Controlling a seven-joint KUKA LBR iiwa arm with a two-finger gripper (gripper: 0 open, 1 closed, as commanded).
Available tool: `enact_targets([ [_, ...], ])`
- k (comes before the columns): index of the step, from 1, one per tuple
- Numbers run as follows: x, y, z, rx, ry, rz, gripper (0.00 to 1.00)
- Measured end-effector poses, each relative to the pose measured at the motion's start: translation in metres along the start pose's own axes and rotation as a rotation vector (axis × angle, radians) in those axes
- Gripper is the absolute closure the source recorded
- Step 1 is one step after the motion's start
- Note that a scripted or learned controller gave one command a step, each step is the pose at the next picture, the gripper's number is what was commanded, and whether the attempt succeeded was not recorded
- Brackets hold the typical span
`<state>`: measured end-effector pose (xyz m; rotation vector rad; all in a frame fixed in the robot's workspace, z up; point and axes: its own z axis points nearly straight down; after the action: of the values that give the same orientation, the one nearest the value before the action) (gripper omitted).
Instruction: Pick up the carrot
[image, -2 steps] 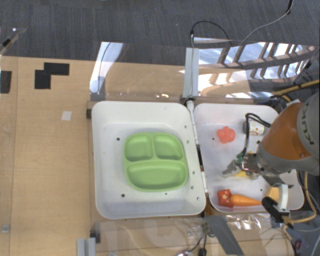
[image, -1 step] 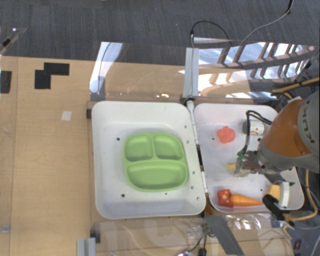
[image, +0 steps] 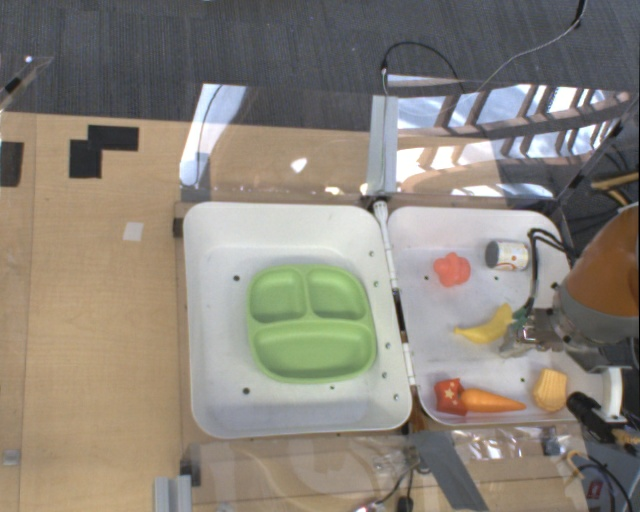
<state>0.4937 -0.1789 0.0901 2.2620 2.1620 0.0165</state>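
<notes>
- Camera view: my arm (image: 605, 290) comes in from the right edge, grey with its orange band, over the right side of the right bin (image: 425, 300).
- My jaws (image: 522, 335) sit low over that bin's middle right, just right of the banana; from this angle I cannot tell how they stand.
- The carrot (image: 490, 402) lies flat along the near edge of the right bin, pointed end to the right, nearer than my jaws and apart from them.
- A red pepper-like piece (image: 449, 395) touches the carrot's left, thick end.
- A yellow corn-like piece (image: 550, 389) lies just right of the carrot's tip, near the bin's near right corner.
- The banana (image: 486, 327) lies in the middle of the right bin, curved, its right end just beside my jaws.
- A red strawberry-like toy (image: 452, 269) rests farther back and to the left of the banana.
- A small white cup or can (image: 508, 255) lies on its side toward the far right of the bin.
- The left bin (image: 215, 300) holds a green divided plate (image: 310, 322) with three compartments, set about in its middle.
- Both bins stand side by side on the wooden table (image: 90, 330), with a clear panel (image: 290, 140) rising behind them.
</notes>
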Motion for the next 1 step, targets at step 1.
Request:
enact_targets([
  [1, 0.0015, 0.0025, -0.0083, -0.001, 0.001, -0.005, 1.00],
])
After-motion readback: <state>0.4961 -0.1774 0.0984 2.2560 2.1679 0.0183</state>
